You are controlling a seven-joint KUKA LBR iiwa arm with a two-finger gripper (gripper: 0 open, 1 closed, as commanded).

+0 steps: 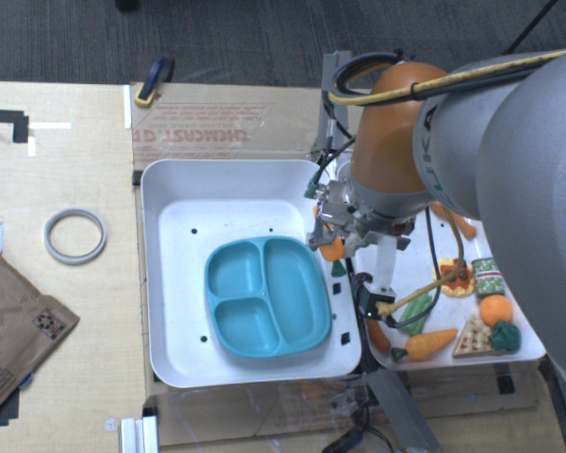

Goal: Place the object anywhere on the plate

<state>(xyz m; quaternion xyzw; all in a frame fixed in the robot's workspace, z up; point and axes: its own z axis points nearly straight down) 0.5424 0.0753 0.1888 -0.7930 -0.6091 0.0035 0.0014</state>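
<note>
A blue three-compartment plate (267,295) lies in the left white bin (170,253), toward its right side. My gripper (333,243) hangs over the wall between the two bins, just off the plate's upper right rim. A small orange toy piece (332,249) with a dark green tip shows between the fingers, held a little above the bin. The wrist and its orange band hide the upper part of the gripper.
The right bin (528,347) holds several toy foods: a carrot (424,344), an orange fruit (493,308), a pizza slice (472,338), a green pod (415,305). A tape ring (75,235) and a cardboard box (9,333) lie on the bench at left.
</note>
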